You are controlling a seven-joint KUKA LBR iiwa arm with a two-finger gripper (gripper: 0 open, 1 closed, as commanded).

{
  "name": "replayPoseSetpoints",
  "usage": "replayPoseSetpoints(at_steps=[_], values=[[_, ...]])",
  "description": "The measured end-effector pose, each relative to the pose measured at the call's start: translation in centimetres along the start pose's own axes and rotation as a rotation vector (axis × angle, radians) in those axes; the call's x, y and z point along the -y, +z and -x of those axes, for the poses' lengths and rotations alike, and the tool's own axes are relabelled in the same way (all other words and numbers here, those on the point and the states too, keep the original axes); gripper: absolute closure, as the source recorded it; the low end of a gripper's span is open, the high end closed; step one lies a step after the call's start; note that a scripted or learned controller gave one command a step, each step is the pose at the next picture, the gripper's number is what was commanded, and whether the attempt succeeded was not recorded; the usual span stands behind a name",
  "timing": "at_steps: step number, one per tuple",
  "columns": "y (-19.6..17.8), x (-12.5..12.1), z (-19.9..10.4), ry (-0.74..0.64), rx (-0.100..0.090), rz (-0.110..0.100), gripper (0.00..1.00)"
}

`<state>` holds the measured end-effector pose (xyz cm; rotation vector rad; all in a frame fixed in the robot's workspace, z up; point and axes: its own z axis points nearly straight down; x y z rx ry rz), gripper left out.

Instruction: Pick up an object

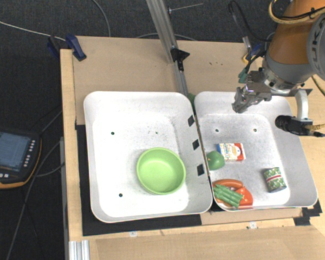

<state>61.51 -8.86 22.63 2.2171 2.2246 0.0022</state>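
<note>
Red-and-green vegetable packet lies at right bin front edge, near green can, carton and green ball. Green bowl occupies left bin. Gripper hovers over right bin's far edge; jaw state cannot be told.

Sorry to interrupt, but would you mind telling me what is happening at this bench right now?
A robot arm is reaching in to pick something up. Its tool hangs over the far end of the right bin, with nothing seen in it. That bin holds a small carton, a green ball, a can and a vegetable toy. A green bowl sits in the left bin.
</note>
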Motion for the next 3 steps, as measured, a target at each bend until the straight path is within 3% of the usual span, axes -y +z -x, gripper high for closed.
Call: replayPoseSetpoints(at_steps=[3], values=[[-1.2, -2.7, -16.1, -0.001, -0.001, 0.0, 1.0]])
